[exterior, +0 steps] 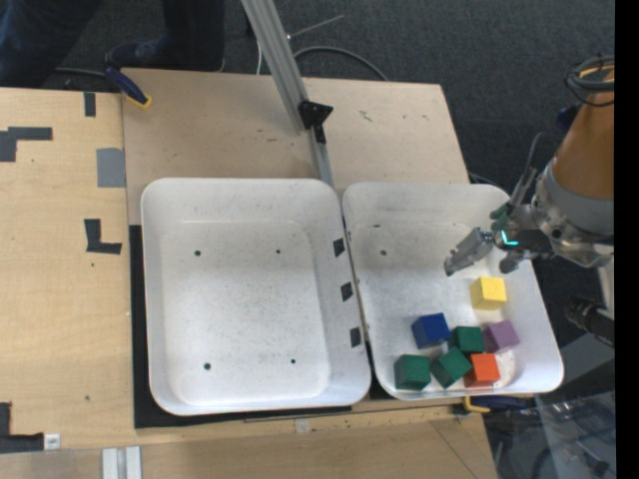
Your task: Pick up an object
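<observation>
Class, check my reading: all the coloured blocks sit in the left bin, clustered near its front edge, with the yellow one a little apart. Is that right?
Not quite: the camera view shows the blocks in the right bin, not the left. The rest holds: they cluster near its front edge, and the yellow block lies a little apart, below the claw.

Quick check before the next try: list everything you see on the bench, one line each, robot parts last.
Left bin: 1, white, left half of bench.
Right bin: 1, white, beside it.
Yellow block: 1, right bin, apart from the cluster.
Blue block: 1, right bin, near edge.
Green blocks: 3, right bin, near edge.
Purple block: 1, right bin.
Orange block: 1, right bin.
Metal pole: 1, grey, slanting behind bins.
Claw: 1, grey, above yellow block.
</observation>
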Available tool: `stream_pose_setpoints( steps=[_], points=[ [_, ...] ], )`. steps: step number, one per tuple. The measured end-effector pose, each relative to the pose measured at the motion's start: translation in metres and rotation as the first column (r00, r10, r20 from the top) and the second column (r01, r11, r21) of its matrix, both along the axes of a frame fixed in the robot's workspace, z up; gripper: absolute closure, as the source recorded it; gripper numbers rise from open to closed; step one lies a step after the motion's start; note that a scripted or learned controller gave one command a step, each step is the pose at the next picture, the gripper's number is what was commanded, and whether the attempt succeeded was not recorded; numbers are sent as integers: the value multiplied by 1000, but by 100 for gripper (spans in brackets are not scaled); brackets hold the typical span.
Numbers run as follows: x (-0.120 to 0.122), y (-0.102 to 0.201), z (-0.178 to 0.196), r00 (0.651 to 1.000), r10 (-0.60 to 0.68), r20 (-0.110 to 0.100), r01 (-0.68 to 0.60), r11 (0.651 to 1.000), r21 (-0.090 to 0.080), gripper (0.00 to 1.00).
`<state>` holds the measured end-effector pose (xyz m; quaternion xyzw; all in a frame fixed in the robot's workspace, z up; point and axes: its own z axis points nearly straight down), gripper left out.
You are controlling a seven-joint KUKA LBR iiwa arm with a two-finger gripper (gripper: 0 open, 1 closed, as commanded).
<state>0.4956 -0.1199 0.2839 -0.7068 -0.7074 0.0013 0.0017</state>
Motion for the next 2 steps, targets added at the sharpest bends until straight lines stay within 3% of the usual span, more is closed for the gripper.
stream_pose_setpoints(
  steps=[1,2],
  points=[
    [1,0,2,1000,1,4,-1,1000,-1,0],
    [4,-6,-59,1000,-1,-4,1,1000,0,0]
  ],
)
